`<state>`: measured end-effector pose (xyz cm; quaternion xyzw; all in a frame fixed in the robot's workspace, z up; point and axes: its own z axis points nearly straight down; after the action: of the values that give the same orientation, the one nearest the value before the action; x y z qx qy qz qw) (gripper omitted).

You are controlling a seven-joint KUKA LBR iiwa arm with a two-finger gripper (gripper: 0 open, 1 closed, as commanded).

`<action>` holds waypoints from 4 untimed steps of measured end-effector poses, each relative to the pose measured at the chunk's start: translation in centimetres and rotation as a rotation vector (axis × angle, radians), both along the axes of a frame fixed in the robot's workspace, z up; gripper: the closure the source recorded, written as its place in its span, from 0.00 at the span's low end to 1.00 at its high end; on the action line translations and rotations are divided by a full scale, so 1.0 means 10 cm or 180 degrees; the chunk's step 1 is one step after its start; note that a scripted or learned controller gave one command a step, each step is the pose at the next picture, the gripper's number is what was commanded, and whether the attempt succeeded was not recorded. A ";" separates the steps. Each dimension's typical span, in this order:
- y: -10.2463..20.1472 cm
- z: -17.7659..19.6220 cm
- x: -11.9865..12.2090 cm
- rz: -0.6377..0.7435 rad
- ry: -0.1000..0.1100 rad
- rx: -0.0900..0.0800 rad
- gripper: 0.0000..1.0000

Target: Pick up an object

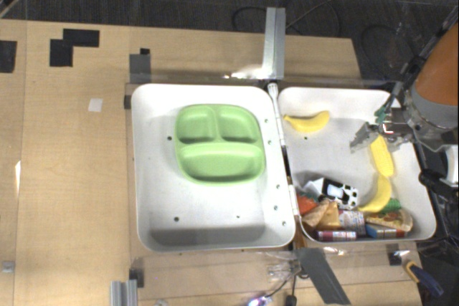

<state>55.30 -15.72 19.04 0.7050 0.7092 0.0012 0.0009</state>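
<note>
The gripper [376, 131] hangs over the right bin [337, 102], its fingers [361, 135] spread apart with nothing between them, just above the upper end of a long banana [382, 175] lying along the bin's right side. A smaller banana [308, 122] lies near the bin's far left corner, with bare white floor between the two. Packets and toys [344, 211] crowd the near edge. The left bin [150, 175] holds a green divided tray [219, 142], on the wooden bench [64, 175].

My wooden tabletop [64, 175] carries two shallow white bins side by side: left bin [154, 175], right bin [344, 107].
</note>
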 end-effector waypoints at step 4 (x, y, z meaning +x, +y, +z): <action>-0.03 -1.02 0.76 0.0291 -0.0026 -0.0007 0.00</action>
<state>62.89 -16.03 8.87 0.6718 0.7407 0.0033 0.0046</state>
